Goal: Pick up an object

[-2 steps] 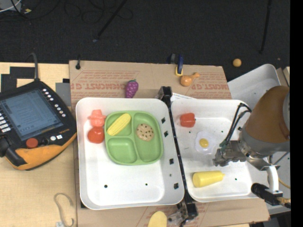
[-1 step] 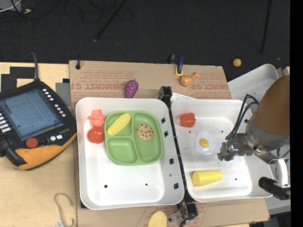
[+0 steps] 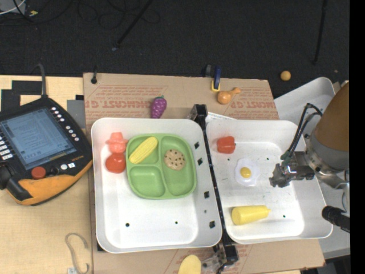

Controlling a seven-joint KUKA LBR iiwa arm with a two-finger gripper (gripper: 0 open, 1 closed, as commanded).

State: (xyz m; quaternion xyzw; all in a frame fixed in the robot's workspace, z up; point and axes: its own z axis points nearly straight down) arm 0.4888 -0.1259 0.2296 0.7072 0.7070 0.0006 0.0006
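The right bin (image 3: 285,127) holds a red toy pepper (image 3: 226,145) at its back left, a fried-egg toy (image 3: 246,173) in the middle and a yellow bottle-shaped toy (image 3: 249,214) lying near the front. My gripper (image 3: 278,178) hangs low over the right side of this bin, just right of the egg and apart from it. Nothing shows in its grasp. In the left bin (image 3: 148,233), a green divided plate (image 3: 154,184) carries a corn cob (image 3: 142,149) and a cookie (image 3: 174,159). A pink toy (image 3: 116,142) and a red tomato (image 3: 115,163) lie left of the plate.
Purple grapes (image 3: 158,106) and an orange pear-like toy (image 3: 226,95) lie on the cardboard behind the bins. A yellow toy (image 3: 190,264) sits at the front edge. A teach pendant (image 3: 37,147) rests on the bench at left. An orange ball (image 3: 285,75) is far back.
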